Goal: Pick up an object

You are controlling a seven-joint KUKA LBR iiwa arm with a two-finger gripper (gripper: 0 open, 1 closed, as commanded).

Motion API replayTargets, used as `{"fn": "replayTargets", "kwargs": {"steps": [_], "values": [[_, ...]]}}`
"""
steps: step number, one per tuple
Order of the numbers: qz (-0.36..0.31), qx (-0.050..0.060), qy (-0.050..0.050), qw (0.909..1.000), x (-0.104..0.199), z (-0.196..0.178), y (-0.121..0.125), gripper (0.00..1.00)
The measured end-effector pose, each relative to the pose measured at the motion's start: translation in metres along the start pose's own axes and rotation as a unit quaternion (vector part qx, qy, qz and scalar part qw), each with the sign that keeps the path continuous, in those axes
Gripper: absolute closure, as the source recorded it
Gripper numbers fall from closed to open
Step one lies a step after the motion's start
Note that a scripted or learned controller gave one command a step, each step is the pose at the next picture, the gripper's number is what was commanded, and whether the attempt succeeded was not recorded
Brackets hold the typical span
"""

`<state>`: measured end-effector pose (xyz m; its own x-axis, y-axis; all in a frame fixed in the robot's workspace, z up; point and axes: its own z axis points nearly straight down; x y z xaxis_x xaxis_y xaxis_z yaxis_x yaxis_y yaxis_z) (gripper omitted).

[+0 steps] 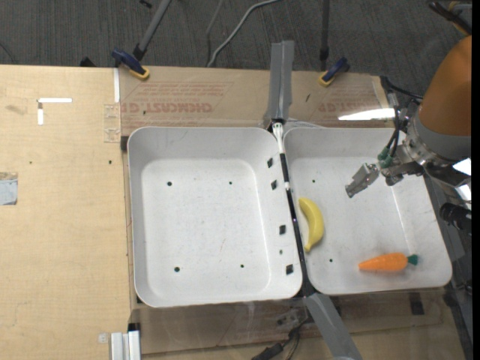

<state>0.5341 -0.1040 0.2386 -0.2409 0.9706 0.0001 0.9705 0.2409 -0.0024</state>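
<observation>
1. The gripper [360, 180] hung above the right-hand bin [427, 276], over its upper middle, reaching in from the right. Whether its fingers were spread or pressed together could not be told from this angle, and nothing showed between them.
2. Two candidates lay in that bin: a banana [313, 222] touching or nearly touching the left wall by the divider, and a toy carrot [387, 262] near the front right corner, well apart from the banana.
3. Going for the banana risked a finger striking the bin wall or the divider clips [285, 201], since little room showed on that side.
4. The carrot's tapered, rounded body could have rolled or squirted out of a pinch closed off-centre.
5. Dropping straight down from here would probably have closed on bare bin floor, between the two objects.
6. The left-hand bin [139, 201] offered no target.
</observation>
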Motion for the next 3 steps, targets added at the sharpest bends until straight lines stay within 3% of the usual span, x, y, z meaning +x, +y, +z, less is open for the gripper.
{"fn": "replayTargets", "kwargs": {"steps": [1,2,3], "values": [[0.044,0.001,0.000,0.9990,0.083,0.048,0.027,0.00],[0.007,0.001,0.000,1.0000,0.055,0.048,-0.038,0.00],[-0.025,-0.001,-0.001,0.9997,-0.024,0.147,0.033,0.00]]}}
